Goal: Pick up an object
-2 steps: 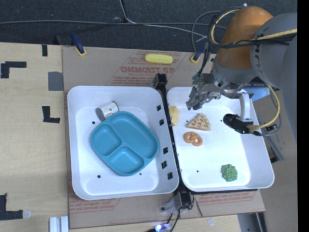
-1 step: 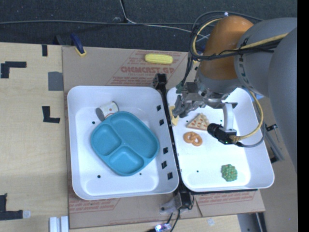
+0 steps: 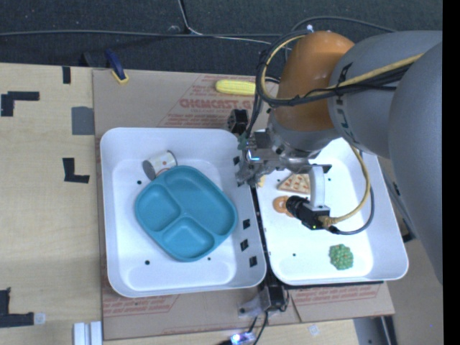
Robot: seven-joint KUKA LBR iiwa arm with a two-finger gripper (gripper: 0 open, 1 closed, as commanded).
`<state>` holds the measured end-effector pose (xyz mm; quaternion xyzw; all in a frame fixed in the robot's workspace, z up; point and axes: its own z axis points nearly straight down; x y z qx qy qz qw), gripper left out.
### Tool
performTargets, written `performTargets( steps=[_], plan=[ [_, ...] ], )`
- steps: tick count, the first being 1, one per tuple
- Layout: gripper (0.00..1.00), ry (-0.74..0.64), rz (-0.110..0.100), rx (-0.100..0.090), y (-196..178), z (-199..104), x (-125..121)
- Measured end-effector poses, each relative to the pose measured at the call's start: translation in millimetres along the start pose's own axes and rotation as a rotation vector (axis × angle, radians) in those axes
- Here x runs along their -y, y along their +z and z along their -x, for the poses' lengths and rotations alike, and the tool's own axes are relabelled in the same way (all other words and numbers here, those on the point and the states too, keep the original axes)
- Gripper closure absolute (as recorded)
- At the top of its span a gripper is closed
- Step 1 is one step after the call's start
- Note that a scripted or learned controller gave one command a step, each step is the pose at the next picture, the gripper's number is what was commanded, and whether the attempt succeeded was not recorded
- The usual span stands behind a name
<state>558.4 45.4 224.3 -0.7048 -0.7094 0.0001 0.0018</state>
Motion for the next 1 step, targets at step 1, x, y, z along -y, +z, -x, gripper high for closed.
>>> performTargets(
  steps=[1],
  plan=[
    [1.0,0.001,-0.002,0.002,8.3,-43.0,30.4]
  ],
)
